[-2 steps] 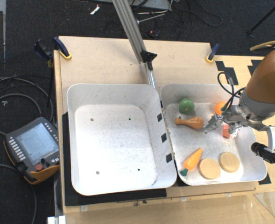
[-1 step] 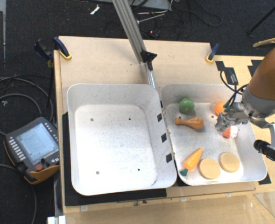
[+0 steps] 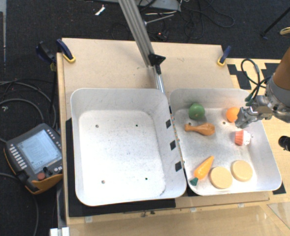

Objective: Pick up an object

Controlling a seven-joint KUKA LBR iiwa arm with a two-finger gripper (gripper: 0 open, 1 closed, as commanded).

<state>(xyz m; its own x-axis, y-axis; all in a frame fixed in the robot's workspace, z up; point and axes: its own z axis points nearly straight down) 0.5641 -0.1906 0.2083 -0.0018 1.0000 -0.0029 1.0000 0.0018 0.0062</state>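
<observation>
Jaws [image 3: 244, 119] beside orange ball [image 3: 232, 114], perhaps touching, in right bin [image 3: 268, 154].

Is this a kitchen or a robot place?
Probably a robot lab, not a kitchen. A robot arm reaches over two white bins, the food looks like toys, and cables lie on the floor beside a handheld controller.

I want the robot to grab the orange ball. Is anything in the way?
Nothing visible is. The end effector is right beside the orange ball in the right bin; the other toys lie apart.
</observation>
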